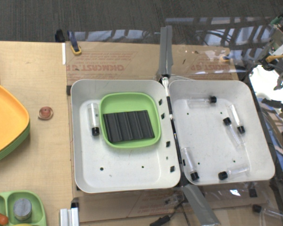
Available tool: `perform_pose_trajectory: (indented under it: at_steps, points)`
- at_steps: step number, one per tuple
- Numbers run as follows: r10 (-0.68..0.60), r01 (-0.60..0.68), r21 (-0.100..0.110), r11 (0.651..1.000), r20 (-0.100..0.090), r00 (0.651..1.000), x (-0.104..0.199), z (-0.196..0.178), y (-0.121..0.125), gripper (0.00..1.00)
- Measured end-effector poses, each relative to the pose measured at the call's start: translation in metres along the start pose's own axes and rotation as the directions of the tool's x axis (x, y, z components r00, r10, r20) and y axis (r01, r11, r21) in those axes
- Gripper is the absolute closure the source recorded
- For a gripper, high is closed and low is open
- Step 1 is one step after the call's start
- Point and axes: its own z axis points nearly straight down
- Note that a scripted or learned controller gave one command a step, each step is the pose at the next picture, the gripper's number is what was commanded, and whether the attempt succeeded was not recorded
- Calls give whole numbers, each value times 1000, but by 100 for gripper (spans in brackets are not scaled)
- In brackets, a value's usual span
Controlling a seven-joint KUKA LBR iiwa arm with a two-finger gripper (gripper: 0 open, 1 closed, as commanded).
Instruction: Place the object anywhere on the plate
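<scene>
In the camera view, two white bins sit side by side on the bench. A green plate lies in the left bin, with a dark ribbed mat on it. Just left of the plate a clear tube is seen. Its long axis runs up and down the frame, and its black cap points to the lower edge. Four more capped tubes are scattered in the right bin. One near the top lies across the frame, with its cap to the right.

The arm is glimpsed at the upper right edge, well apart from every tube. Whether the gripper is apart or together cannot be told. No tube is on the plate, so the pick is judged not yet made. The next move calls for a descent over one tube, with the grip set across its long axis.
</scene>
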Motion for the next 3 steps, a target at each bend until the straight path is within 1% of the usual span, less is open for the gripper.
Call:
perform_pose_trajectory:
  at_steps: [1, 2, 3]
  points:
    - [79, -79, 0, 997, 0, 997, -1, -1, 1, 0]
    - [122, -122, 0, 993, -1, 993, -1, -2, 1, 0]
    - [168, -168, 1, 986, 1, 986, 1, 29, 1, 0]
